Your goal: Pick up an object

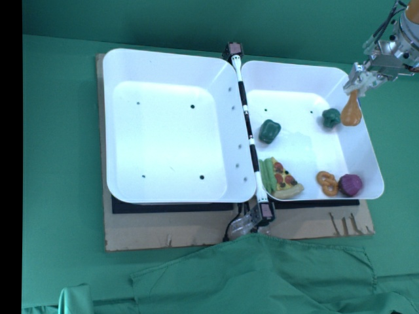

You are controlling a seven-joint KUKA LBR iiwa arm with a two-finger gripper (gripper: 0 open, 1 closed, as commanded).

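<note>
My gripper (358, 87) hangs over the right bin's far right corner, shut on the narrow top of an orange pear-shaped toy (351, 112) that dangles below the fingers, above the bin wall. In the right bin (308, 70) lie a small dark green piece (330, 117) just left of the hanging toy, a green pepper (269, 131) near the divider, a pizza slice (280, 178) at the front left, an orange pretzel (327, 182) and a purple piece (350, 184) at the front right.
The left bin (171, 126) stands beside the right one, joined by a black-and-white hinge bar (245, 113). Both rest on a cardboard sheet (163, 237). Green cloth (262, 277) bunches up along the front.
</note>
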